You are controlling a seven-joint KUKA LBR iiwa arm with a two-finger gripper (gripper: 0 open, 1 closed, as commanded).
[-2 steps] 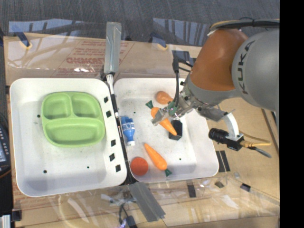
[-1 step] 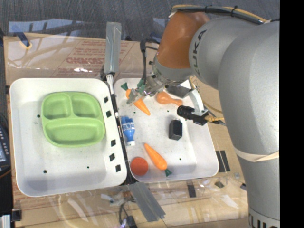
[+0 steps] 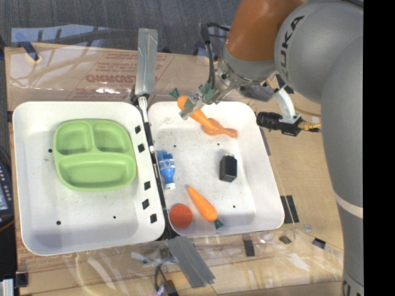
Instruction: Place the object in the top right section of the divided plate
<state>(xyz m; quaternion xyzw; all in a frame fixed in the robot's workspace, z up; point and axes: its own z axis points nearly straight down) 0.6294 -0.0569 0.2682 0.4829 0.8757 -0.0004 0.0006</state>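
Observation:
A green divided plate (image 3: 95, 154) lies in the left bin (image 3: 37, 227), with two small sections at its far side and one large section at its near side. My gripper (image 3: 199, 102) is at the far edge of the right bin (image 3: 262, 190). It is shut on the upper end of an orange carrot (image 3: 213, 126). The carrot's leafy head pokes out to the left over the bin's rim and its tip slants down to the right. The fingers partly cover the carrot's top.
The right bin also holds a blue tube (image 3: 165, 169) by the divider wall, a black block (image 3: 228, 168), a second carrot (image 3: 202, 205) and an orange-red ball (image 3: 181, 215) at the near edge. The arm's bulk fills the upper right.

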